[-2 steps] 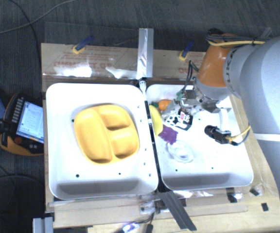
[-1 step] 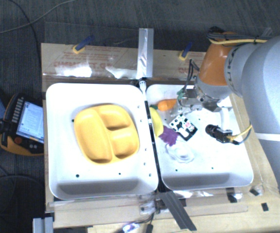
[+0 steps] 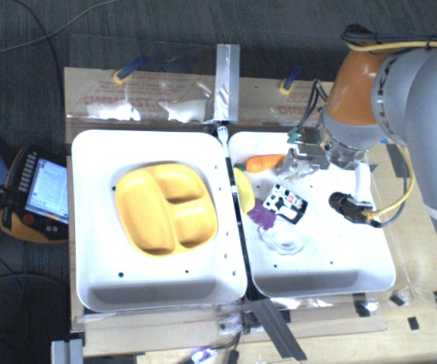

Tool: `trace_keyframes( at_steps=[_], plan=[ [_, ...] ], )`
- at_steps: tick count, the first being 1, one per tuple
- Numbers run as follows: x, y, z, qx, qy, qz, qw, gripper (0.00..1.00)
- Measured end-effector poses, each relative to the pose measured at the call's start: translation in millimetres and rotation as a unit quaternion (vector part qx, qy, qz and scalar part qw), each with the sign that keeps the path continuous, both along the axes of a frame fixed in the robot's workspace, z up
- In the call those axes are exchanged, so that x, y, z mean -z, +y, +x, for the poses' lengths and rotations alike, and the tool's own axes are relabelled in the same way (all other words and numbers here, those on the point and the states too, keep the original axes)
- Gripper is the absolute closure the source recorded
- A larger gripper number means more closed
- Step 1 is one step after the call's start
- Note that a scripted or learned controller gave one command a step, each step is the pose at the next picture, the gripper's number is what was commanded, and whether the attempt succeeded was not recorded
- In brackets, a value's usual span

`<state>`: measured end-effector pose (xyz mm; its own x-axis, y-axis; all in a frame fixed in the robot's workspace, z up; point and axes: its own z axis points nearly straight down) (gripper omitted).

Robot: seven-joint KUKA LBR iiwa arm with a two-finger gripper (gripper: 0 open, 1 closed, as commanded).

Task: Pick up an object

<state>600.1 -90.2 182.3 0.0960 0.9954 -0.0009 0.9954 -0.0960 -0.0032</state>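
Observation:
My gripper hangs low over the back of the right bin, just right of an orange carrot-shaped object. Directly in front of it lies a black and white patterned object. A purple object sits left of that one, and a yellow object rests against the bin's left wall. A clear plastic piece lies nearer the front. I see nothing held in the gripper.
The left bin holds a yellow divided tray. A raised divider separates the two bins. The grey arm with its orange band comes in from the upper right. Devices lie on the floor left of the bench.

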Motion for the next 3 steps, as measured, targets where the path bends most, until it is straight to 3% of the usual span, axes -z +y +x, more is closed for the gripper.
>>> trace_keyframes(
  at_steps=[1,2,3],
  plan=[
    [0.0,0.0,0.0,0.0,0.0,0.0,1.0,0.0],
    [84.7,-36.6,-37.2,0.018,-0.002,0.0005,0.9998,0.0],
    [77.0,-35.3,-37.1,0.017,-0.001,0.0023,0.9999,1.0]
  ],
)
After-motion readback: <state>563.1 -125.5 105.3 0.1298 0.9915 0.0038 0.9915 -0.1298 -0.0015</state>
